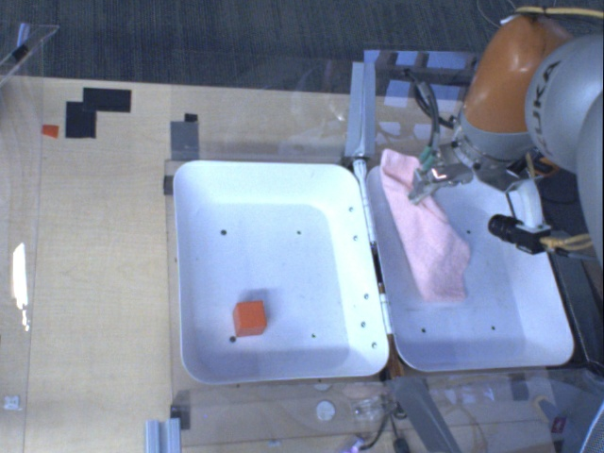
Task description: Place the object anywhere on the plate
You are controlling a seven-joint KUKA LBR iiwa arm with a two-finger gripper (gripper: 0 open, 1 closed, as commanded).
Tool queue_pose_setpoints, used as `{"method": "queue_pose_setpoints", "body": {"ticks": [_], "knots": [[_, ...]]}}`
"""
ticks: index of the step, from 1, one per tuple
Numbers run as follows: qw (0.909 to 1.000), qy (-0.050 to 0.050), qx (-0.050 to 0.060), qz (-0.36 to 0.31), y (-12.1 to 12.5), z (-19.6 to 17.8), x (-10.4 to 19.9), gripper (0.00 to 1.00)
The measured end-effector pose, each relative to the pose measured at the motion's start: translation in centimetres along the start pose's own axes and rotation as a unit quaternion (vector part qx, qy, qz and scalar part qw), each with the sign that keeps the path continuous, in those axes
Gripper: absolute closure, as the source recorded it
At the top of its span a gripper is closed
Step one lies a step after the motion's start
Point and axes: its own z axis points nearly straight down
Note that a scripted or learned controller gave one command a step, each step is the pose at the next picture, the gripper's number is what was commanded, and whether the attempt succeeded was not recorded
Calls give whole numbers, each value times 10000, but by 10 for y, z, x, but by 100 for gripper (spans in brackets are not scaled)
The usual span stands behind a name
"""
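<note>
Even, bright overhead light; soft shadows inside both bins (283, 182); glare streak on desk (19, 276) at left; focus slightly soft.

Orange block (250, 318): small cube, resting flat on floor of left bin (193, 253), near its front-left corner. Pink cloth (429, 234): lying spread out in right bin (528, 328), along its left side.

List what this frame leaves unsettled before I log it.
- Gripper: in the camera view, too small and blurred against the pink cloth to tell whether it grips the cloth.
- Cloth's underside: hidden by the cloth itself.
- Orange block in the left bin: too small for surface detail.
</note>
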Motion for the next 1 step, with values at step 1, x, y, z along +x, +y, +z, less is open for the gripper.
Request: {"method": "queue_pose_setpoints", "body": {"ticks": [1], "knots": [[10000, 4, -7, -37, 3, -40, 1, 100]]}}
